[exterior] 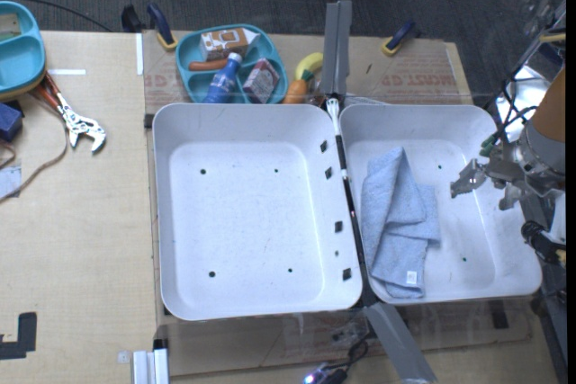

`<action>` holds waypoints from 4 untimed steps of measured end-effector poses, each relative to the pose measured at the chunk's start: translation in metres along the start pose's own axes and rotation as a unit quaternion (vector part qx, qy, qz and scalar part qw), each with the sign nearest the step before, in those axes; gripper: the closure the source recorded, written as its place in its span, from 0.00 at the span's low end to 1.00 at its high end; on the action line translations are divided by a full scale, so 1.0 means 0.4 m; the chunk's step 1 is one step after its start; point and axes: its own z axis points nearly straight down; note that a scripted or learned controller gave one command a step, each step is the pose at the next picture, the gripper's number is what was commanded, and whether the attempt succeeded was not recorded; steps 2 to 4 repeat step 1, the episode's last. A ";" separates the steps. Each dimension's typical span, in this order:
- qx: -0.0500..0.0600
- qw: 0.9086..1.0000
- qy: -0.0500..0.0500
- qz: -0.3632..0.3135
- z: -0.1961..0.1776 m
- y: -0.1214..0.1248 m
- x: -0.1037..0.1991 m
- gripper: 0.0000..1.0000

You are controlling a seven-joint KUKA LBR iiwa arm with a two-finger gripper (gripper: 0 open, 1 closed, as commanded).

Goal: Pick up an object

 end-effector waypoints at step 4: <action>0.000 1.000 0.001 0.026 0.168 -0.134 0.088 0.00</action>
